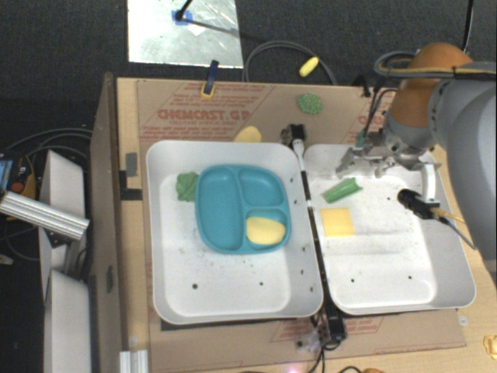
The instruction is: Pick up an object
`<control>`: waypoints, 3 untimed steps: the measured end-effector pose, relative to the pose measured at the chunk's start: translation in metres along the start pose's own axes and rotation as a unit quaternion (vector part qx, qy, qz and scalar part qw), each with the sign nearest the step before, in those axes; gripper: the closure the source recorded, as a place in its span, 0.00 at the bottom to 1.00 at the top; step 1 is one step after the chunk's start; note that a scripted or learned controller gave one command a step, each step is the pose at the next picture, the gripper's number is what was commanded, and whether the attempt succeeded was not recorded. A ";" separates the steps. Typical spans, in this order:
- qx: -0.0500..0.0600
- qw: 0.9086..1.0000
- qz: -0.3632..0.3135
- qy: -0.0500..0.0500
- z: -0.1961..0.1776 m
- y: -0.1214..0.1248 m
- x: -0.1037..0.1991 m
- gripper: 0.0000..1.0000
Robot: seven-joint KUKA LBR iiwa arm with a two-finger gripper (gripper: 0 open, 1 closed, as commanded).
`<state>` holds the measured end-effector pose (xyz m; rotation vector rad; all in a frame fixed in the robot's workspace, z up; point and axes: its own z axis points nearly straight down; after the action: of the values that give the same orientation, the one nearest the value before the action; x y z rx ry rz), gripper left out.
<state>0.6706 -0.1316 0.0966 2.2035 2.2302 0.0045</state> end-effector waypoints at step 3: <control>0.000 1.000 0.003 0.001 0.011 -0.063 0.007 0.00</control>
<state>0.6074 -0.1250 0.0848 2.2116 2.2236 0.0053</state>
